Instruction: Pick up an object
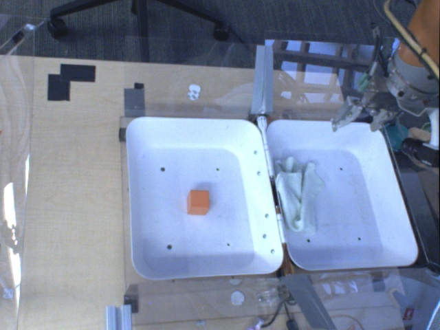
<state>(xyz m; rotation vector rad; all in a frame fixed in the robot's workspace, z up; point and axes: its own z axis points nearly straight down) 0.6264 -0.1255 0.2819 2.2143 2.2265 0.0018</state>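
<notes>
A small orange cube [199,202] rests on the floor of the left bin [148,150], near its middle. A crumpled pale cloth [298,192] lies in the right bin [371,246], against its left wall. My gripper [360,121] hangs above the far edge of the right bin, up and to the right of the cloth. It is open, and nothing sits between its fingers [342,119].
A metal divider [260,81] and a clear panel stand behind the bins. An office chair base [141,2] sits on the floor beyond the bench. Black tape marks [69,80] lie on the wooden benchtop at far left.
</notes>
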